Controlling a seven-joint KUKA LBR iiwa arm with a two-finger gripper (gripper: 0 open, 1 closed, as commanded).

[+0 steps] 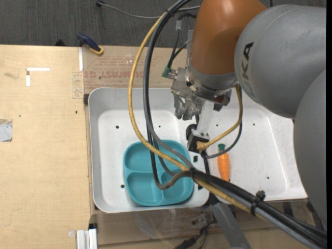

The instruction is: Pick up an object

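A teal divided plate (141,176) lies in the white bin (106,139) near its front left corner, partly crossed by the arm's cables. An orange toy carrot (223,167) with a green top lies to the plate's right, near the bin's front wall. My gripper (184,109) hangs over the middle of the bin towards its far side, above and behind both the plate and the carrot. Nothing is seen held in it.
The arm's grey body and its yellow and black cables cover the bin's right part and sweep across the plate. A wooden board (41,139) lies left of the bin. A blue clamp (89,43) sits at the bench's back edge.
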